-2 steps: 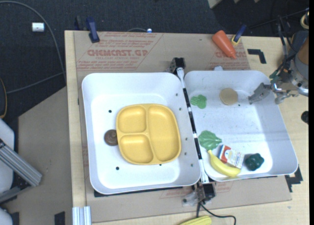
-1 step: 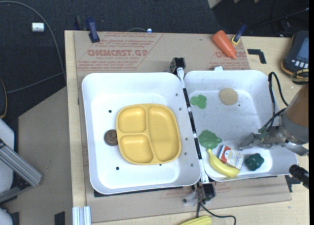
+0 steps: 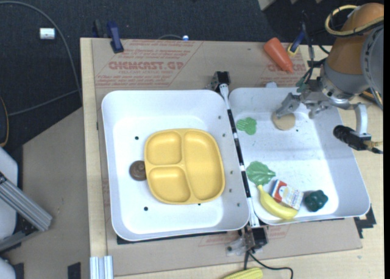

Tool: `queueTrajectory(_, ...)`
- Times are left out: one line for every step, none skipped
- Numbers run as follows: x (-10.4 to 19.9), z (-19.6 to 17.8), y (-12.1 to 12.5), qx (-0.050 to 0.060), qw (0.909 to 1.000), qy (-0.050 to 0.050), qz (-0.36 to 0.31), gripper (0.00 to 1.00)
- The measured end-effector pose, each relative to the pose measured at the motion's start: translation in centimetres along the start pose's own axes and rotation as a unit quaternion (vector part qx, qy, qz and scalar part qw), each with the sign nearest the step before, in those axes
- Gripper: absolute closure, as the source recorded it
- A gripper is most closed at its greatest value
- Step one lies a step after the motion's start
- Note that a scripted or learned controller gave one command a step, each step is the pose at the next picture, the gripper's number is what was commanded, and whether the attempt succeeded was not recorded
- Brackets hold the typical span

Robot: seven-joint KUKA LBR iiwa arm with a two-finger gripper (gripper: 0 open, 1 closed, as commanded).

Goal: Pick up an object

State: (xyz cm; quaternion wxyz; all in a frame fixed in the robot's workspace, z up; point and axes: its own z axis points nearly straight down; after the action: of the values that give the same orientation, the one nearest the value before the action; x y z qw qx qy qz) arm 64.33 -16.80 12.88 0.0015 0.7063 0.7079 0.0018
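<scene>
At the near edge of the table [image 3: 61,168], a yellow object [image 3: 245,273] pokes in at the bottom, just past a metal clamp [image 3: 248,239] that sits where the two bins meet. In the near corner of the right bin [image 3: 341,177] lie a banana [image 3: 275,204], a small red-and-white packet [image 3: 286,194] touching it, whose print is too small to read, and a dark green item [image 3: 315,200] just beside the packet. A green leafy piece [image 3: 260,172] rests above the banana, close to the divider.

The left bin [image 3: 116,150] holds a yellow divided plate [image 3: 183,165] with three compartments, and a brown round piece [image 3: 138,170] lies against its left rim.

Farther back in the right bin, a smaller green leaf [image 3: 247,126] lies near the divider, and a tan round object [image 3: 284,122] sits near the far wall. The claw [image 3: 298,106] hangs directly over that tan object, its metal fingers [image 3: 285,108] spread apart with nothing between them; whether they touch it cannot be told. A black cylindrical part [image 3: 348,136] juts out beside the arm over the bin's right side.

Beyond the bins, a brown board [image 3: 152,64] under them carries red lettering that reads roughly "CHEMCAST GP". An orange carrot-shaped object [image 3: 278,54] lies on it near the far right, and a blue clip [image 3: 114,36] grips the far left edge. A second black clamp [image 3: 221,80] stands at the far end of the divider.
</scene>
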Motion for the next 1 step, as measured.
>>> queueTrajectory(1.23,4.48,0.85,0.004,1.0,0.0,0.001,0.0)
